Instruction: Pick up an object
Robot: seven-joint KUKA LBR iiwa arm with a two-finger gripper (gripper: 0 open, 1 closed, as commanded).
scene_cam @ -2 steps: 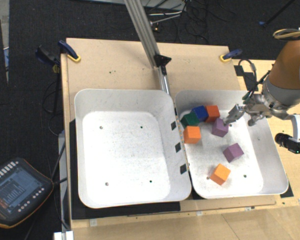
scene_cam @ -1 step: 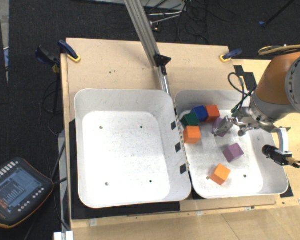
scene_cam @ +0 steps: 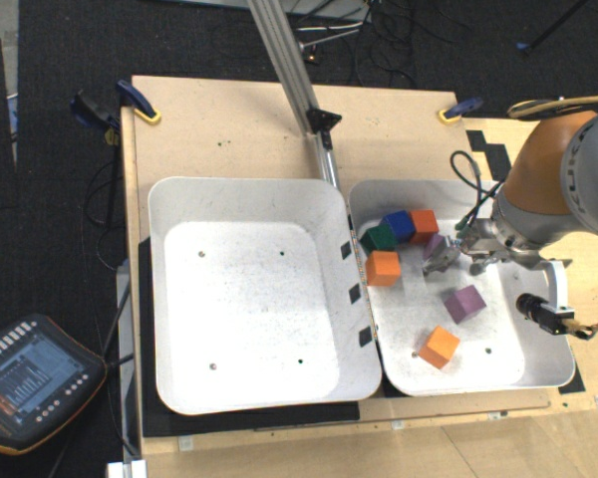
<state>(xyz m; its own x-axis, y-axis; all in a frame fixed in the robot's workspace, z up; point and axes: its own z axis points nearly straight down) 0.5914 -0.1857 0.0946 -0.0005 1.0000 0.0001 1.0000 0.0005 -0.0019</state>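
The gripper (scene_cam: 445,259) hangs low over the right bin (scene_cam: 538,366); whether it is wide or narrow I cannot tell. Just beside it lies a purple block (scene_cam: 465,303), with an orange block (scene_cam: 440,348) nearer the front and blue (scene_cam: 400,225), green (scene_cam: 382,237) and orange cubes (scene_cam: 383,267) clustered at the bin's left

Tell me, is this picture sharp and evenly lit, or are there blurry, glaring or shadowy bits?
Camera view: light is even and soft, and the white bins look bright without harsh glare; blocks such as the purple one and the orange one cast only faint shadows; edges are slightly soft overall, and the claw is small and murky; the floor around the bench is very dark.
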